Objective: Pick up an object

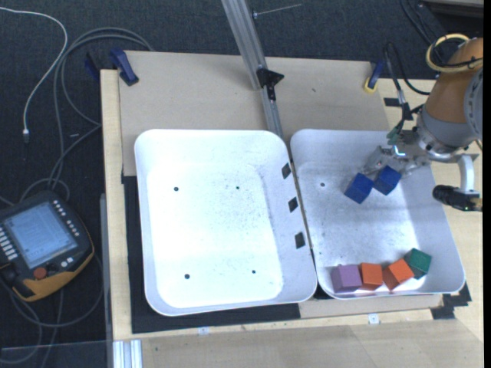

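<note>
Two blue blocks lie in the upper middle of the right bin [430,221]. One blue block [358,188] is tilted on the bin floor, and the other blue block [387,180] sits right beside it, up and to the right. My gripper [389,162] hangs at the end of the grey arm, directly over the right-hand blue block and very close to its top. From this slant I cannot make out whether it touches or grips that block.
Along the right bin's front rim stand a purple block [349,276], an orange block [372,274], a second orange block [399,272] and a green block [419,261]. The left bin [153,205] lies beside it. A metal pole [245,37] slants over the back.
</note>
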Motion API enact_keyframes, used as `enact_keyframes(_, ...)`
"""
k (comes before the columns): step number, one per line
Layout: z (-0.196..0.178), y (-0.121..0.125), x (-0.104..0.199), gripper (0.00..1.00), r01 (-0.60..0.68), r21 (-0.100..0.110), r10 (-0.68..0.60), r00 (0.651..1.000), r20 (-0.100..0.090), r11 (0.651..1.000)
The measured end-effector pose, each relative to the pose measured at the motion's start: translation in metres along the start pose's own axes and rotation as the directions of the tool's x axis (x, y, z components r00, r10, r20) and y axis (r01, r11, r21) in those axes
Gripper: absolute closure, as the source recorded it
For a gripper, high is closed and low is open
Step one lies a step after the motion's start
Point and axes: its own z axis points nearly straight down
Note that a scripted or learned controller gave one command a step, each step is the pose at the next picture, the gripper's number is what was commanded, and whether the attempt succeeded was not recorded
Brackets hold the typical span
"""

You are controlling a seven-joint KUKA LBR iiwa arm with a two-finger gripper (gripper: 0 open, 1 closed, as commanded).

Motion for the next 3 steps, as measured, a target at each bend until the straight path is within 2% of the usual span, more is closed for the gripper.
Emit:
enact_keyframes(2,0.002,-0.043,0.128,0.0,0.007,0.003,-0.007,1.0,-0.003,1.0)
enact_keyframes(3,-0.009,-0.042,0.125,1.0,0.003,0.0,-0.003,1.0,-0.002,1.0)
